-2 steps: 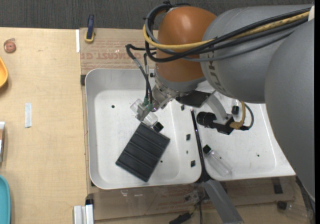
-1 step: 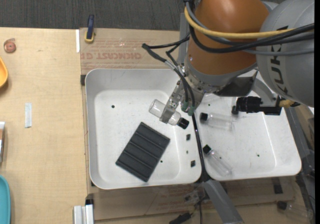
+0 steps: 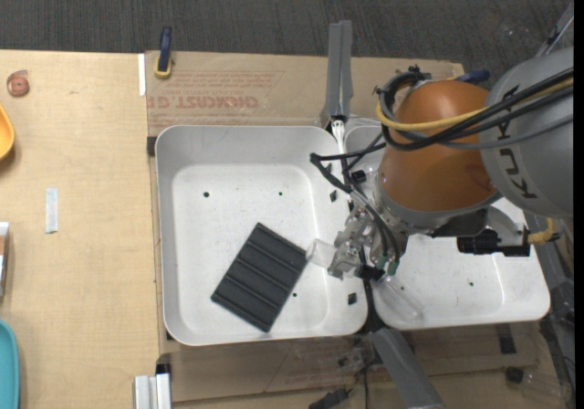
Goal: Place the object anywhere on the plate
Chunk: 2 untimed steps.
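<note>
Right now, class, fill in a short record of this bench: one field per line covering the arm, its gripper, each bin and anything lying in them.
arm: grey with orange band, reaching in from the right
gripper: low over the wall between the two bins; finger state unclear
left bin: holds a dark ribbed rectangular plate, lying flat, turned at an angle
right bin: partly covered by the arm
cardboard sheet: behind the bins

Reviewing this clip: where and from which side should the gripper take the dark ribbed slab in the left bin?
Probably from above, closing across the two long edges near the middle of the dark ribbed slab. It lies flat and diagonal on the left bin floor, away from the walls, so the wrist would need turning to match that diagonal.
</note>
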Motion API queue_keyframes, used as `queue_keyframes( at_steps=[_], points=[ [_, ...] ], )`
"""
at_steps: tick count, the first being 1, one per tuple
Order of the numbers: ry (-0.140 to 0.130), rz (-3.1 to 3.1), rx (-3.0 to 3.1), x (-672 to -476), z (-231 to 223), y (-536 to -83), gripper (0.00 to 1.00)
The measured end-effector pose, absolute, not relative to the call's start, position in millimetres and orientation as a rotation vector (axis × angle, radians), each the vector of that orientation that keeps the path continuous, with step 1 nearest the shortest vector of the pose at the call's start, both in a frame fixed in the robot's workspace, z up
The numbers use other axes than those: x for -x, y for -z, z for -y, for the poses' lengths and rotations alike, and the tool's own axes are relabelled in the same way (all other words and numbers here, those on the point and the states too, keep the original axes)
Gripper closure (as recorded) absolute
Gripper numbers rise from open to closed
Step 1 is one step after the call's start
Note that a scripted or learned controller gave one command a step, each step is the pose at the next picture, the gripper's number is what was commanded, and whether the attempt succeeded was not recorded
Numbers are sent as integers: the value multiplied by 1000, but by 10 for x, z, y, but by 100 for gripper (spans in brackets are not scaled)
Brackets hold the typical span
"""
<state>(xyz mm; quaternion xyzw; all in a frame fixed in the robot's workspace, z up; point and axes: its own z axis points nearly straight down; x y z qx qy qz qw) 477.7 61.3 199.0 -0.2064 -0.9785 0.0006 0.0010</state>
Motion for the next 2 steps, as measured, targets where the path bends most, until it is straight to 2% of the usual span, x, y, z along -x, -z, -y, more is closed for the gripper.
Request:
queue_keyframes(
  at_steps=[1, 2],
  points=[
    [-2, 3010, 898, -5443, -1345, -1846, 100],
    [-1, 3116, 414, -4976, -1093, -2801, 100]
  ],
)
